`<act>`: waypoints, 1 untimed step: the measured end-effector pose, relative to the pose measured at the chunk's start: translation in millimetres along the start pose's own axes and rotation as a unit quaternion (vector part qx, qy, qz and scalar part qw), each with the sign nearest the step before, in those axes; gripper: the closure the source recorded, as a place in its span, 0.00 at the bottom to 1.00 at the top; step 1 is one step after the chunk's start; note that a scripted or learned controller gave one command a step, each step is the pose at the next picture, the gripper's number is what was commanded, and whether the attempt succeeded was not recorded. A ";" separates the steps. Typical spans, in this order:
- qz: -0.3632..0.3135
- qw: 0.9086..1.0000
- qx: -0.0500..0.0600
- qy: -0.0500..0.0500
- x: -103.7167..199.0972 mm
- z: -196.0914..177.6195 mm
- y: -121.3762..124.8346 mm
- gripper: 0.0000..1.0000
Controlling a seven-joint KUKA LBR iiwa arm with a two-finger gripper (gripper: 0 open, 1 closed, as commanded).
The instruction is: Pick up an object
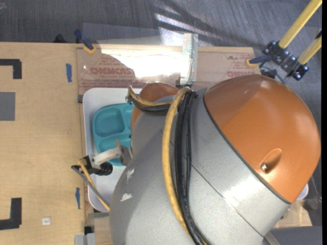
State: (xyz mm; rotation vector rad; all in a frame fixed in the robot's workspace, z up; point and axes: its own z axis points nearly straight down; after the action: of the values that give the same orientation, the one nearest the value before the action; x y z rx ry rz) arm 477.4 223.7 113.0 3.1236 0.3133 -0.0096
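teal tray (109, 122) | in white bin (89, 100) | beside arm (214, 182) (partly hidden)

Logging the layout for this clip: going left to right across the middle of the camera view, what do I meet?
Pale wooden benchtop → shallow white plastic bin → teal plastic tray with compartments, lying in that bin → grey robot arm with its orange dome.

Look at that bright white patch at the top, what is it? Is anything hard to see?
In the camera view, light bounces off the clear sheet behind the bin, washing its red print out to white there; in the same view the arm, very close to the camera, covers much of the bin; the blue tray lies in soft shade but shows plainly.
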 end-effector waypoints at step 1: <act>-0.127 0.992 0.002 0.006 2.2 -132.6 -1.4 1.00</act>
State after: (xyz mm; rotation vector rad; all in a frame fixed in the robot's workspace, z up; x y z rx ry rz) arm 480.0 225.8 245.5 3.0634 0.7098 0.0078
